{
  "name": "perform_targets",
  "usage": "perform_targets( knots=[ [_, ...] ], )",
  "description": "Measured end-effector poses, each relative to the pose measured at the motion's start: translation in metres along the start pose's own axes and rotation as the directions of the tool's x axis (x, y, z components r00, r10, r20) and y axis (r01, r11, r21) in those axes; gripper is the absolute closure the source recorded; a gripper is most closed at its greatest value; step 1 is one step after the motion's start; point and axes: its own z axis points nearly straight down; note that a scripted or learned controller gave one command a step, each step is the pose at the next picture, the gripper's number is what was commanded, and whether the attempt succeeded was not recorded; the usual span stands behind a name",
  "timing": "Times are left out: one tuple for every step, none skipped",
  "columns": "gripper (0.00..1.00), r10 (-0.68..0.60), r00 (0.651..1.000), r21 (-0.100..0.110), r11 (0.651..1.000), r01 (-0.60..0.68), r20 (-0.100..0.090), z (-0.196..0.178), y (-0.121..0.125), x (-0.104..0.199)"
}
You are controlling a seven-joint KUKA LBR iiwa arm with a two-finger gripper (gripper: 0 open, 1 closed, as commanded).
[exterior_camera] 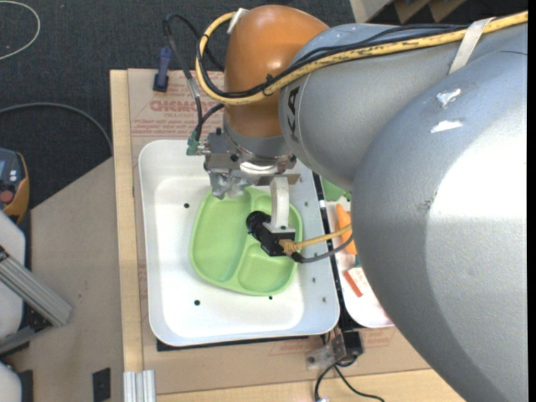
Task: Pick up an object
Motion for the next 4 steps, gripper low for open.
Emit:
perform_targets(
  knots=[
    [1.00, -0.008, 1.000, -0.004, 1.000, 0.008, -0.003, -0.076, -0.080, 0.017],
    [1.00, -0.005, 1.000, -0.025, 1.000, 0.005, -0.009, -0.317, -0.068, -0.001],
    [1.00, -0.003, 1.000, 0.012, 1.000, 0.003, 0.007, -0.089, -0.096, 0.016],
    [1.00, -0.005, 1.000, -0.021, 1.000, 0.005, -0.008, -0.229, -0.085, 0.016]
  ],
)
